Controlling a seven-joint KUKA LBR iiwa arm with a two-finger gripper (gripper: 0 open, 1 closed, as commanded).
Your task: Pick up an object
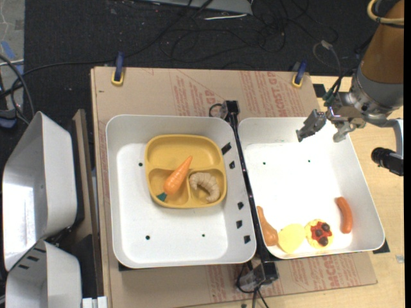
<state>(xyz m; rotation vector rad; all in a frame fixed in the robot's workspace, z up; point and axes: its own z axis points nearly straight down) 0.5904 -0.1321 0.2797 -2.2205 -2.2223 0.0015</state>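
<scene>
Camera view: two shallow white bins side by side on the desk (167, 85). In the left bin (128, 236), a yellow divided plate (160, 149) carrying a toy carrot (178, 175) laid slantwise and, just beside it to the right, a pale toy shrimp (207, 186). In the right bin (302, 185), all toys gathered along the near side: an orange drumstick-like piece (266, 226) at the near-left corner, a yellow disc (291, 237) next to it, a small toy pizza (319, 232) with red and dark toppings touching the disc, and a toy sausage (345, 214) further right, apart from the rest. Above that bin's far-right corner, the end effector (327, 124), fingers spread apart, nothing between them, well apart from the toys.
</scene>
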